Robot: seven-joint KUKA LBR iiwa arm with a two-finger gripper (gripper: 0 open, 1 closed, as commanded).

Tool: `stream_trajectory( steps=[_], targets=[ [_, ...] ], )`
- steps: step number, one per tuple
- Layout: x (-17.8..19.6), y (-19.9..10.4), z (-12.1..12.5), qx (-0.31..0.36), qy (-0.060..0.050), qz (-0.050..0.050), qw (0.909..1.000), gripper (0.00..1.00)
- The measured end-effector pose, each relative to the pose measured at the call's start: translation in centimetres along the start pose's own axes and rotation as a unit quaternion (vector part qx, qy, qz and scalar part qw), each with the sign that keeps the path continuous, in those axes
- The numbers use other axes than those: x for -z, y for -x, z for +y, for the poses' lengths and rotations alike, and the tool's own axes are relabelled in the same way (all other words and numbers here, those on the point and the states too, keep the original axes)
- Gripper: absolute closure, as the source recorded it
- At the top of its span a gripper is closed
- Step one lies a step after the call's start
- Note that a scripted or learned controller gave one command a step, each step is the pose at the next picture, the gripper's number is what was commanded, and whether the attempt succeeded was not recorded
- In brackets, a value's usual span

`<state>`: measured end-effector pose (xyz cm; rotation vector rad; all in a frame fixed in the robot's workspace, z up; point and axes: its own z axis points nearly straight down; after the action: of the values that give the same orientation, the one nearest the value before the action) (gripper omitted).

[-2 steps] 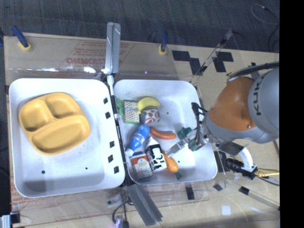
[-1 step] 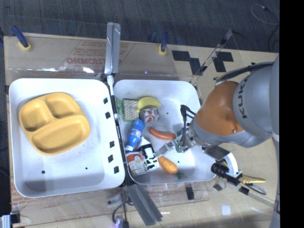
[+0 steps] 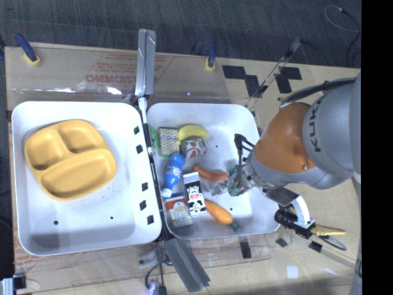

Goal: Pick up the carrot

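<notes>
The carrot is orange with a small green stub at its right end. It lies flat near the front of the right bin, slanting down to the right. My gripper hangs low over the bin just above and to the right of the carrot, under the orange band of the arm. It is beside the right end of a reddish sausage. Nothing shows between the gripper and the carrot; they look apart.
The right bin also holds a banana, a green packet, a can, a blue bottle, a small milk carton and a red-and-white box. A yellow divided plate lies in the left bin.
</notes>
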<state>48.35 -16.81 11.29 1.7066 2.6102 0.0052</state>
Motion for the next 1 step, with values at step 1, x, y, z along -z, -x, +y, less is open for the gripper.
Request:
stream_trajectory(
  steps=[1],
  targets=[
    [0.01,0.01,0.00,0.000,0.000,0.000,1.0000,0.00]
  ],
)
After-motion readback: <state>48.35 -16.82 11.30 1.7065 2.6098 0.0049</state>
